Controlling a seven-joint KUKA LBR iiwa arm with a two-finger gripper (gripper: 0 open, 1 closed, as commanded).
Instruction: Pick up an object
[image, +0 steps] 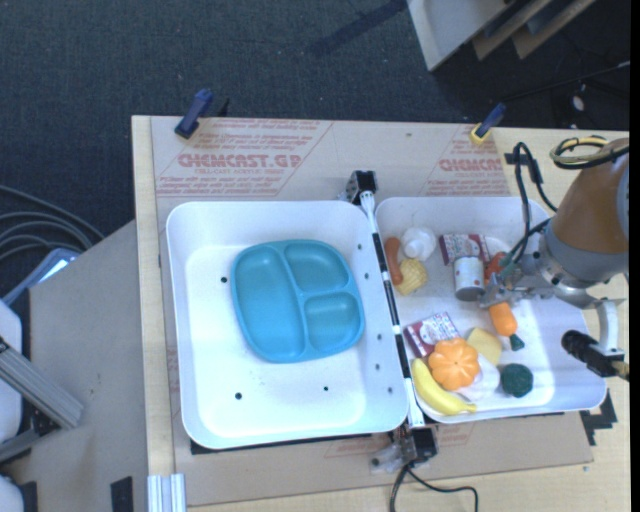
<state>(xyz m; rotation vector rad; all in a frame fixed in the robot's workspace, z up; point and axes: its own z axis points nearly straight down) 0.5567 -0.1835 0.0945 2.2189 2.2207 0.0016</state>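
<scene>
The right bin (560, 395) holds a heap of toy food. A silver can (467, 278) stands near its middle. A small orange piece (503, 318) lies just right of it, and an orange fruit (455, 364) and a banana (440, 393) sit at the front. A green broccoli (516, 380) lies at the front right. The grey and orange arm comes in from the right, and its gripper (500, 291) is low in the bin, between the can and the small orange piece. Nothing is seen lifted.
A blue divided plate (298, 298) lies in the left bin (200, 380). In the right bin's back part are a yellow corn piece (411, 277), an orange stick (393, 258), a white lump (418, 241) and a red-white packet (462, 246). Another packet (432, 329) lies by the divider.
</scene>
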